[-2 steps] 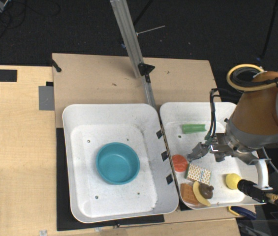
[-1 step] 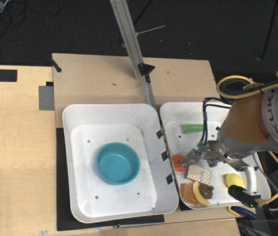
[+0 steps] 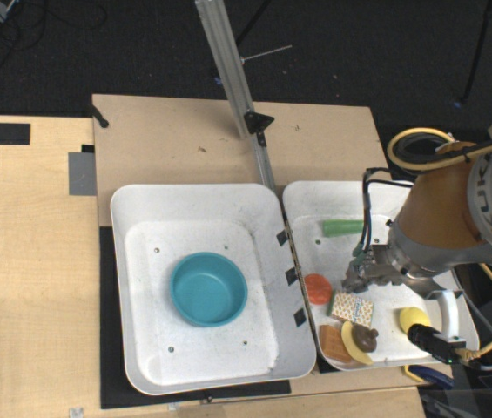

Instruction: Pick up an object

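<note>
My gripper [image 3: 358, 276] hangs low over the middle of the right bin [image 3: 311, 200], under the grey and orange arm that comes in from the right. Just below it in the view lies a small checkered pad [image 3: 353, 307]. An orange-red round piece [image 3: 318, 288] sits to the gripper's left, near the bin's left wall. A green stick [image 3: 341, 227] lies farther back in the same bin. At the front of the bin, a brown flat piece [image 3: 337, 343] lies with a dark brown lump [image 3: 363, 336] on it. I see nothing between the fingers.
The left bin [image 3: 141, 212] holds a teal bowl [image 3: 209, 288] near its middle. A grey metal rail [image 3: 232, 59] slants up from between the bins at the back. Black clips [image 3: 290, 274] line the wall where the two bins meet.
</note>
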